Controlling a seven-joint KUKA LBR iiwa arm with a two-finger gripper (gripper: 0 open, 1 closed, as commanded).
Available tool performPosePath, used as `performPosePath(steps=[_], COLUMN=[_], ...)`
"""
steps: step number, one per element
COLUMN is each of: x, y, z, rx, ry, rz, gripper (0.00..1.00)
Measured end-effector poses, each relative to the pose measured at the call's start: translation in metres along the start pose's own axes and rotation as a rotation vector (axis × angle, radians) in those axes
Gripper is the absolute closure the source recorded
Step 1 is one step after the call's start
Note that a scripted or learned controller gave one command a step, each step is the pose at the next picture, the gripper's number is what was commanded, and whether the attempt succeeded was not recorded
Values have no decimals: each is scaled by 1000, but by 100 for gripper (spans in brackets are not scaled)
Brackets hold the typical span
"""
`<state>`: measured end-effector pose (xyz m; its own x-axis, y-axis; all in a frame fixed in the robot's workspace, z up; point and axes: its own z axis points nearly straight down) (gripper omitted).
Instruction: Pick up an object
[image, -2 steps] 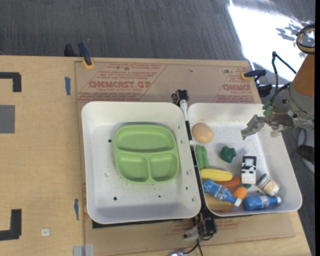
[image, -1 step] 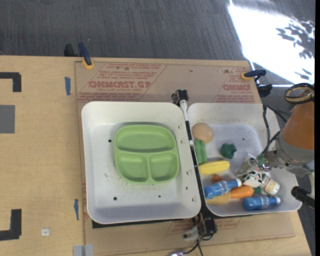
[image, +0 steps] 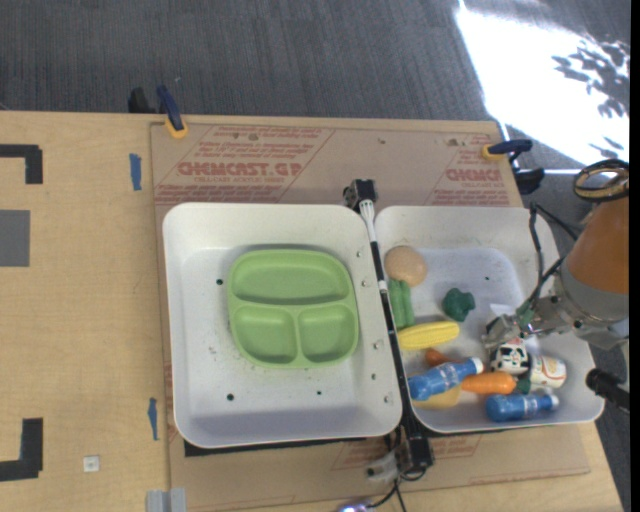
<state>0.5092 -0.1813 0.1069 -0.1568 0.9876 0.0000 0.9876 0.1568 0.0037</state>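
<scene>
Nearest the camera in the right bin (image: 500, 262), along its near wall: a glossy blue plastic bottle (image: 520, 406), cylindrical, lying flat. Just beyond it, a second blue bottle (image: 444, 379) with a white label, a smooth orange carrot shape (image: 489, 383), a round white-and-orange toy (image: 548, 374) and a black-and-white cow figure (image: 511, 356) — all crowded together, touching or nearly so. Farther in, a ridged yellow corn cob (image: 428, 334) lying crosswise, a dark green lumpy piece (image: 459, 302), a long matte green vegetable (image: 401, 304) against the dividing wall, and at the far end a smooth tan egg-like ball (image: 405, 264).

Metallic claw (image: 507, 325) low over the cluster, just above the cow figure; fingers too small and cluttered to judge — cannot tell whether apart or together. Orange band (image: 605, 250) bulging above it.

Beside the right bin, the left bin (image: 190, 300), shallow white plastic with rounded corners, carrying a pale green three-compartment tray (image: 293, 305). Beneath both, a brown cardboard-covered surface (image: 300, 160) with red print.
</scene>
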Motion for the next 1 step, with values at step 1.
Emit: performPosePath(steps=[1], x=[62], y=[-6], z=[-114], rx=[2], ry=[0], rz=[-36], gripper=[100])
